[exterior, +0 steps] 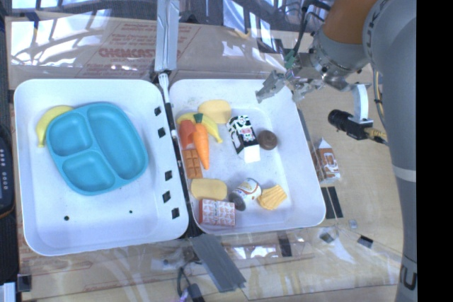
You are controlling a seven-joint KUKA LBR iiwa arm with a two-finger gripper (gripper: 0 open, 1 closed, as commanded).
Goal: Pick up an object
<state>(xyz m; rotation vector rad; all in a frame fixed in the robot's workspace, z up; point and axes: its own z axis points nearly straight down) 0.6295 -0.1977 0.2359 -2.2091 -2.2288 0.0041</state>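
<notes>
- Gripper (277, 85) hung over the top right corner of the right bin (304, 187), tilted, pointing down and to the left.
- Fingers looked slightly spread w/ nothing between them; narrow gap, not gripping anything.
- Pickable things all sat in the right bin, below and left of the gripper.
- Nearest candidates: the black-and-white carton (243, 134) and a brown ball (267, 140) just beside it on its right, both near mid-bin, apart from the gripper.
- Carton's long axis ran roughly top to bottom of the view, leaning a bit; closing across its short side would prob. suit best.
- Further left: carrot (201, 141) lying lengthwise top to bottom, touching a red piece (186, 134) and a banana (211, 129) by the bin's left wall.
- Pale yellow lump (216, 110) lay near the bin's top, about level w/ the gripper's low end but well to its left.
- Along the bottom edge: yellow bun (209, 188), red box (217, 212), small can (247, 191), ridged yellow piece (272, 197), farthest from the gripper.
- Left bin (28, 223) held a blue tray (95, 146) and another banana (48, 119); well apart, poor target.
- Judgement: move needs down-left travel to the carton or ball.
</notes>
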